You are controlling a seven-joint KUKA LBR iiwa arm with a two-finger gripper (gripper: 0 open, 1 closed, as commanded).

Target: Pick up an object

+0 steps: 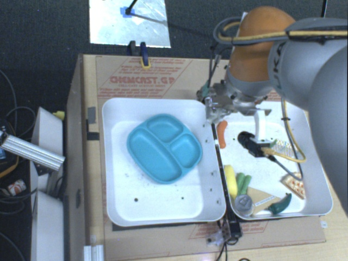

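Jaws (216, 115) — open or shut, I cannot tell — hang just above the orange carrot (222, 133).

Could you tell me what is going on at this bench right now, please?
A grey arm with an orange band reaches in over two white bins. Its gripper hangs at the wall between them, just above an orange carrot-like piece in the right bin, which also holds other small items. The left bin holds a blue divided plate. Nothing looks lifted yet.
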